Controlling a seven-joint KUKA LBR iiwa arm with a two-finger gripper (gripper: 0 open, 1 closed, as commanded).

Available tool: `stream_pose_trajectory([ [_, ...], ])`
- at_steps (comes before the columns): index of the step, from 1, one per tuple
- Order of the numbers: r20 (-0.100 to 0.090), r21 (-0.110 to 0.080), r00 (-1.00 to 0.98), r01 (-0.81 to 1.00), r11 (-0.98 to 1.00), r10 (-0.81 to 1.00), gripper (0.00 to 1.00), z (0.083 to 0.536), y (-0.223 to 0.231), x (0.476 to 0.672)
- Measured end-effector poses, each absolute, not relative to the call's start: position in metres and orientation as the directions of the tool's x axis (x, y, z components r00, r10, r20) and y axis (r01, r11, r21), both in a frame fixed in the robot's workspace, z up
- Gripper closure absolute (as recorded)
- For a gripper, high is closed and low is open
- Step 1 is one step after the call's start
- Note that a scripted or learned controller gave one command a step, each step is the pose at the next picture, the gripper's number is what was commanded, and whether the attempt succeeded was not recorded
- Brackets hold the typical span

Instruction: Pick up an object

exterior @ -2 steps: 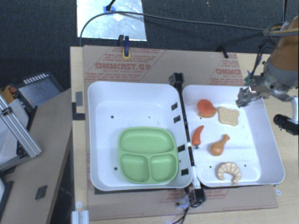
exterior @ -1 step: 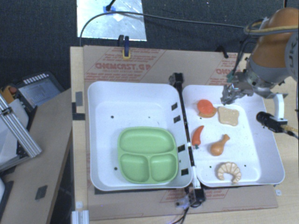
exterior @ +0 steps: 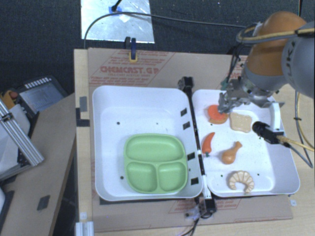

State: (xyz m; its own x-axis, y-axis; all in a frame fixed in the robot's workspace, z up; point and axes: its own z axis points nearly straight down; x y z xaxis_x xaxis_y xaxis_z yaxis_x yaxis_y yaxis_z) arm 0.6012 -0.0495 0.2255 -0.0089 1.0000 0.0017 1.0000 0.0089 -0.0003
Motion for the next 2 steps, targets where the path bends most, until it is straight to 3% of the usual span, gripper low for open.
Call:
stream_pose_trajectory([
  [2, 0.002, 0.002, -0.01, 1.0, 0.01, 1.0, 1.0, 0.243, 0.058, 0.607],
])
